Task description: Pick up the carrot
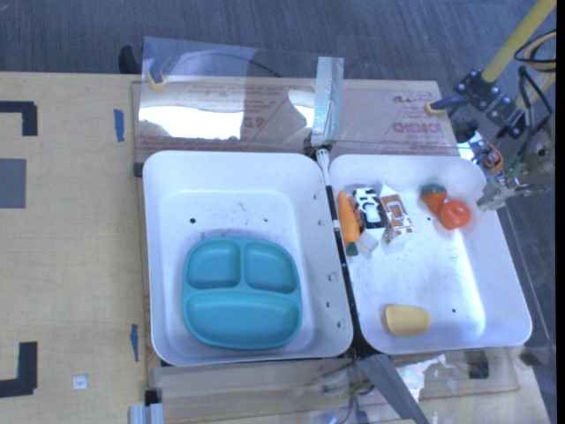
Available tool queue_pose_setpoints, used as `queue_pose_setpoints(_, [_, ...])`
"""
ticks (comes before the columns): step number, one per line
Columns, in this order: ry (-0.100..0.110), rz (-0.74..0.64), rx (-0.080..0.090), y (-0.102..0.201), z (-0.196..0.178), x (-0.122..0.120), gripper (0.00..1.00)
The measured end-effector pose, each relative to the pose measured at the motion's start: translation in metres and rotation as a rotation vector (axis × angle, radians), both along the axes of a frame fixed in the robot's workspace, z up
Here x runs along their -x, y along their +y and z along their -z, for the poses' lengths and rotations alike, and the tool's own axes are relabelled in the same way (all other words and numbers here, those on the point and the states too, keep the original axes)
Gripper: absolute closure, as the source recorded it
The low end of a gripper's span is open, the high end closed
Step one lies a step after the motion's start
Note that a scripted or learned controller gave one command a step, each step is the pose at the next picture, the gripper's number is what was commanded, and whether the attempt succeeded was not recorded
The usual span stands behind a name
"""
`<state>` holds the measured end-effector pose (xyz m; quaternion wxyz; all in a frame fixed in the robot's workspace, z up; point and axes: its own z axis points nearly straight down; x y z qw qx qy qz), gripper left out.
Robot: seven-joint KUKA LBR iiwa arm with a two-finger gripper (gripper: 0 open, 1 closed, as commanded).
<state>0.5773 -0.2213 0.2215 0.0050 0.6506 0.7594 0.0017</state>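
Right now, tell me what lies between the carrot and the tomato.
In the camera view, a small black-and-white item and a brown-and-white box lie between the carrot and the tomato.

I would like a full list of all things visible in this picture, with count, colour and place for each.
bins: two, white, side by side on the bench
divided plate: one, teal, in the left bin
carrot: one, orange with a green end, at the right bin's left wall
small boxes: two, one black and white, one brown and white, beside the carrot
tomato-like toy: one, red-orange, upper right of the right bin
small orange toy: one, green on top, touching the tomato-like toy
yellow block: one, near the right bin's front
gripper: one, grey, over the right bin's right rim
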Motion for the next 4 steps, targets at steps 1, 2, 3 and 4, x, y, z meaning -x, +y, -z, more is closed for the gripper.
queue_pose_setpoints(1, [0.006,-0.639,0.003,-0.002,-0.021,0.014,1.0])
queue_pose_setpoints(2, [0.005,-0.973,0.006,-0.001,0.012,-0.045,1.0])
queue_pose_setpoints(3, [0.002,-1.525,0.014,-0.001,-0.016,-0.042,1.0])
queue_pose_setpoints(4, [0.003,-1.958,0.011,0.0,0.05,-0.09,1.0])
